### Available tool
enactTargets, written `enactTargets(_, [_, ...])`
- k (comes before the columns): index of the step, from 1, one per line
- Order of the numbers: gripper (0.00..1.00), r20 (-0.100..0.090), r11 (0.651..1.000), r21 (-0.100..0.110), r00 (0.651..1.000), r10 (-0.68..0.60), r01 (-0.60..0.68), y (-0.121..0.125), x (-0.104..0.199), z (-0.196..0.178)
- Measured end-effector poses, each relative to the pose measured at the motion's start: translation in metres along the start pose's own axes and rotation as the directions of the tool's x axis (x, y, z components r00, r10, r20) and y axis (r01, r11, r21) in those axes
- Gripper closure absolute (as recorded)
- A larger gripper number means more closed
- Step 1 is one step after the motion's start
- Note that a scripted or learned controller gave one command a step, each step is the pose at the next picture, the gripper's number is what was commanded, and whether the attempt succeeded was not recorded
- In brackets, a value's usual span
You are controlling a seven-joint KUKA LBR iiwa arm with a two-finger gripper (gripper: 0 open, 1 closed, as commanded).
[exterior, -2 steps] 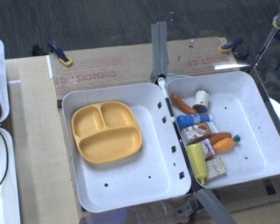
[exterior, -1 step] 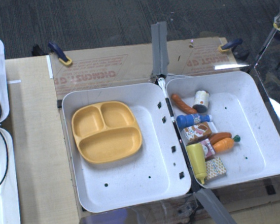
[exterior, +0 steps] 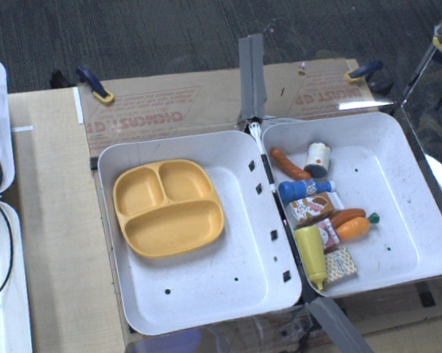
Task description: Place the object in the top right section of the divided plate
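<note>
A yellow divided plate (exterior: pixel 171 228) is recorded in the left bin (exterior: pixel 203 287), lying flat toward 10 o'clock of that bin's floor. Its two small sections are set on the 12 o'clock side and its one long section on the 6 o'clock side. The loose objects are all found in the right bin (exterior: pixel 395 213), well apart from the plate and bunched along the bin's 9 o'clock wall. From 12 o'clock to 6 o'clock the following are noted: an orange-brown sausage (exterior: pixel 288 163), a small white can (exterior: pixel 317 156) just beside it at 3 o'clock, a blue bottle (exterior: pixel 303 190) lying on its side, a printed packet (exterior: pixel 310 208), a second sausage (exterior: pixel 346 216), a carrot (exterior: pixel 353 228) with its green tip pointing to 3 o'clock, a yellow bottle (exterior: pixel 311 255) with its nozzle toward 6 o'clock, and a speckled pouch (exterior: pixel 340 264) touching that bottle. The print on the packet and on the bottle label is too small to be read. Red lettering is seen upside down on the cardboard sheet (exterior: pixel 163 106) at 12 o'clock of the bins, and its words cannot be made out with certainty. The sheet is pinned by two blue clamps (exterior: pixel 94 83).
</note>
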State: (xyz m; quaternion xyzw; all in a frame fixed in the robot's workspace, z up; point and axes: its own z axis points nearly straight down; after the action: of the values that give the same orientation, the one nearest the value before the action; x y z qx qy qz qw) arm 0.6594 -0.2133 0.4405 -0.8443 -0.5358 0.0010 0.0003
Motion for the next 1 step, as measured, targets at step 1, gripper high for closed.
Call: enactTargets(1, [1.00, 0.000, 0.999, -0.001, 0.999, 0.054, -0.054, 0.0002, -0.0008, -0.0006])
